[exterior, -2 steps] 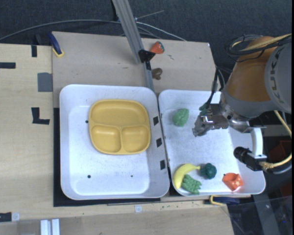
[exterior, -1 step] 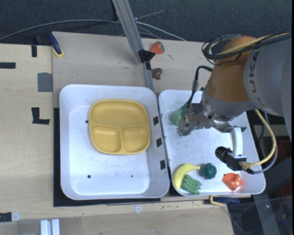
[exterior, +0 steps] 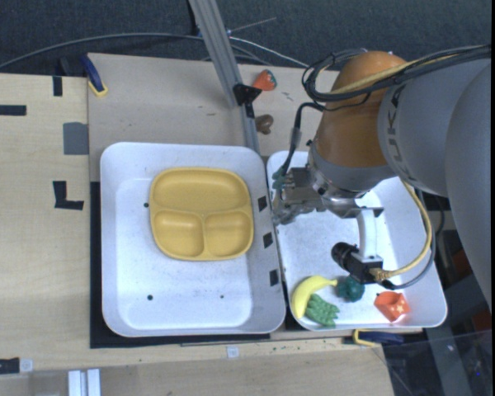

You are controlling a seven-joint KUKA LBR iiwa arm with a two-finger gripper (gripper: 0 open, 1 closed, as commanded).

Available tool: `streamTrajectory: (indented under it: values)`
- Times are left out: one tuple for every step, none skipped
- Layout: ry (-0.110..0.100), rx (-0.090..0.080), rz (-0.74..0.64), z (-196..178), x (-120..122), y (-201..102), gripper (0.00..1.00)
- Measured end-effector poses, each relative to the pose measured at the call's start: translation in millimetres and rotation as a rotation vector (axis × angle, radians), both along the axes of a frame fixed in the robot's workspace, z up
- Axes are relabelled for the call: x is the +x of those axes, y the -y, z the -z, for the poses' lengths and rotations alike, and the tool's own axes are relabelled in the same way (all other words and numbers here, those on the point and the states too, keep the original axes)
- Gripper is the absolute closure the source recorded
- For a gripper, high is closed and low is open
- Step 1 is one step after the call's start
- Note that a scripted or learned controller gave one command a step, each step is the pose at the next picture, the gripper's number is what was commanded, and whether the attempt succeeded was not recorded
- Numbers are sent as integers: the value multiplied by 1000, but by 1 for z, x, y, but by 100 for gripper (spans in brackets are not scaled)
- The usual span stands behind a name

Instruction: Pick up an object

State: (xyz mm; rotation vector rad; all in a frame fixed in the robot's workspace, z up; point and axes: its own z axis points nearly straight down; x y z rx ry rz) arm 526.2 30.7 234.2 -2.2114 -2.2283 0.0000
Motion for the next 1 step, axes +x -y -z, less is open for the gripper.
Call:
streamTrajectory:
  values:
    - [-2,-1,0,7,-1,-51,100]
